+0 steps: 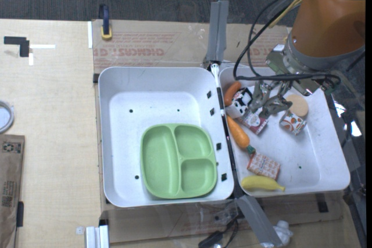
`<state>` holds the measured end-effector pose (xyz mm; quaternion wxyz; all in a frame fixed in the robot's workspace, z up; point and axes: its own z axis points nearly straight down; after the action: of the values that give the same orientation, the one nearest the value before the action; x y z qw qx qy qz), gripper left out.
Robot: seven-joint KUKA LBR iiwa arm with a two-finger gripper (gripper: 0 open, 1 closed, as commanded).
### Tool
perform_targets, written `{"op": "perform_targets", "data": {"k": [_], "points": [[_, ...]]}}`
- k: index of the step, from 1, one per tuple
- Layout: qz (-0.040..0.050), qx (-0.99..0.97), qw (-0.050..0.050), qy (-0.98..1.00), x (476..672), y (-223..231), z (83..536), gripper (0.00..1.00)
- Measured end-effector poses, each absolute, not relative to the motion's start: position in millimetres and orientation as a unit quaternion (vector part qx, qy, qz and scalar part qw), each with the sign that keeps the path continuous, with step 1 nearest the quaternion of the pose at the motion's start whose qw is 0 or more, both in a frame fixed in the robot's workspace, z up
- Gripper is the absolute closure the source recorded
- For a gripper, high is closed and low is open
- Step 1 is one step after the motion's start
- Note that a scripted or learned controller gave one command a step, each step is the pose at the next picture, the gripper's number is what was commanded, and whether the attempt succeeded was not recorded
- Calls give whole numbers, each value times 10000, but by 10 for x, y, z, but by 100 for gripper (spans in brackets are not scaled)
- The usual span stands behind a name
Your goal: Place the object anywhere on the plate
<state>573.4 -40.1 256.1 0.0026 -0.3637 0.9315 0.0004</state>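
The gripper (pixel 268 100) hangs low over the far part of the right bin (pixel 325 168), under the orange band of the arm (pixel 328 11). Its metal fingers point down into a cluster of objects; whether they are spread or closed, or clamped on anything, cannot be told from this slanted view.

Directly under and just left of the fingertips lies a small red-and-white packet (pixel 256 122), apparently touching or very nearly touching them. Just beyond the gripper to the left sits a black-and-white item (pixel 242 100), with an orange piece (pixel 232 90) against the bin's far left corner. To the gripper's right, close by, is a small patterned cup (pixel 292 122) on its side, and beside that a tan round object (pixel 299 105).

Nearer the camera than the gripper, a carrot (pixel 239 133) lies along the bin's left wall, a red box (pixel 264 166) sits below it, and a banana (pixel 261 184) rests at the near edge, well apart from the fingers.

The green plate (pixel 178 161), with three compartments, lies in the left bin (pixel 116 125), well to the gripper's left and nearer the camera. The raised walls where the two bins meet stand between gripper and plate. Black cables (pixel 258 38) loop from the arm above the right bin.
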Motion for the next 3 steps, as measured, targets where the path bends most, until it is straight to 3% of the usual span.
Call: {"op": "perform_targets", "data": {"k": [1, 2, 3], "points": [[10, -3578, 16, 9338, 6143, -12, 1943, 100], [4, -3813, 9, 9245, 5483, -588, 2327, 100], [1, -3350, 24, 9422, 5734, -869, 3671, 100]]}}
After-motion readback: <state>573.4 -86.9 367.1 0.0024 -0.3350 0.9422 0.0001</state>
